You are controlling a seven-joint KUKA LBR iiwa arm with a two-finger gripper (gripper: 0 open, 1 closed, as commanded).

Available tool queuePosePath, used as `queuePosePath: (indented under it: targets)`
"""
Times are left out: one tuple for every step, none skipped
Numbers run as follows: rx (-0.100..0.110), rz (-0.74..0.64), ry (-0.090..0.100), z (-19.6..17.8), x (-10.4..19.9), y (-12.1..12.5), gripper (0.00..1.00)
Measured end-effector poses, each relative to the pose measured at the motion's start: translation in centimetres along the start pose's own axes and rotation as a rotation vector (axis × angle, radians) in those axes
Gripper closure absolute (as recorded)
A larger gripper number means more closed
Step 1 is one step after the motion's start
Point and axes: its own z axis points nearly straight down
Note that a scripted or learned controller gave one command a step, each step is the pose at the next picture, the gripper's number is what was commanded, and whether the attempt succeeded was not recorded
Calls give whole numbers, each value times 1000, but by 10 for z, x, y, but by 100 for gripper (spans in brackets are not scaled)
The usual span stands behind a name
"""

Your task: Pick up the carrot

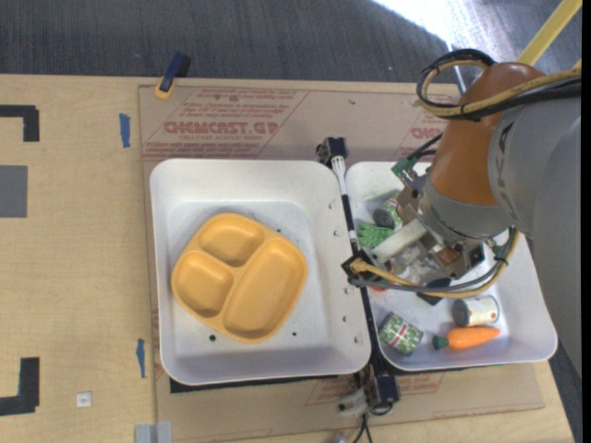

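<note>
The carrot [472, 338], orange with a green tip at its left end, lies near the front edge of the right bin [536, 344]. My gripper [420, 261] hangs over the middle of that bin, up and to the left of the carrot and apart from it. The wrist and cables hide its fingertips.
The left bin [175, 340] holds a yellow three-part plate [240, 275]. In the right bin a green and white packet [400, 331] lies left of the carrot, a small white cylinder [480, 313] just above it, and green items [374, 233] at the bin's left side.
</note>
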Motion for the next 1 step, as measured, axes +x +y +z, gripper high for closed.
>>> queuePosePath:
  targets:
    - [0, 211, 0, 5, 8, -16, 100]
